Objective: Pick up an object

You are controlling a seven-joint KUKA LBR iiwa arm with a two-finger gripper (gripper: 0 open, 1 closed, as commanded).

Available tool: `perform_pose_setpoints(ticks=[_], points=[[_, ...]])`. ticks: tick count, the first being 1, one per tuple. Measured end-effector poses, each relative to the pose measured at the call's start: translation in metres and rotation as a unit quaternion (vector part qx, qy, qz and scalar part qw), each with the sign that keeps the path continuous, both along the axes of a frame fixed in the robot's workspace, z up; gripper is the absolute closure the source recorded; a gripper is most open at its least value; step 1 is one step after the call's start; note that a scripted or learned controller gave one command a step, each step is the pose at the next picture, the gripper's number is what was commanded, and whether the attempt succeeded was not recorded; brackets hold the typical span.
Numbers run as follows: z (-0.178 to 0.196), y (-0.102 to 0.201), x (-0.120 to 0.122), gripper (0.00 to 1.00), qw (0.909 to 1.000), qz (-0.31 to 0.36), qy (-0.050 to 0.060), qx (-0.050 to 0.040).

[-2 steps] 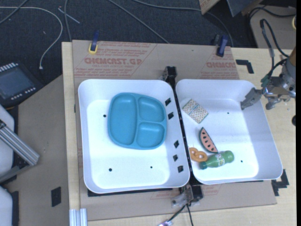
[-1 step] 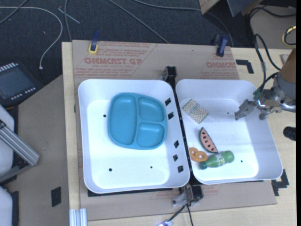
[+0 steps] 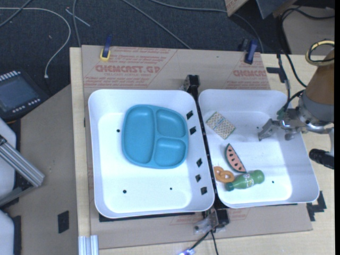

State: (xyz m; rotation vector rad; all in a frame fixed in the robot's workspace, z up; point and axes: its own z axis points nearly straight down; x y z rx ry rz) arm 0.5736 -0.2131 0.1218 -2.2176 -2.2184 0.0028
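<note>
In the right bin (image 3: 297, 158) lie a speckled beige square (image 3: 220, 124), a watermelon slice (image 3: 234, 158), an orange pretzel-shaped piece (image 3: 222, 174) and a green bottle (image 3: 245, 180) on its side. My gripper (image 3: 277, 132) hangs over the bin's upper right part, well to the right of the beige square and above the other items. Its fingers are spread open and hold nothing.
A blue divided plate (image 3: 155, 136) sits in the left bin (image 3: 106, 158). A black divider with clips (image 3: 197, 142) runs between the bins. Blue clamps (image 3: 106, 51) hold the cardboard at the back. Cables trail behind the bench.
</note>
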Motion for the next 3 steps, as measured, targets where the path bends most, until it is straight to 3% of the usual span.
perform_pose_setpoints(ticks=[1, 2, 3], points=[[-0.039, 0.001, 0.0, 0.0, 1.0, 0.0, 0.0, 0.0008], [-0.025, 0.001, 0.001, 1.0, 1.0, 0.0, -0.002, -0.0002], [0.036, -0.008, 0.004, 1.0, 1.0, 0.0, -0.006, -0.0026]])
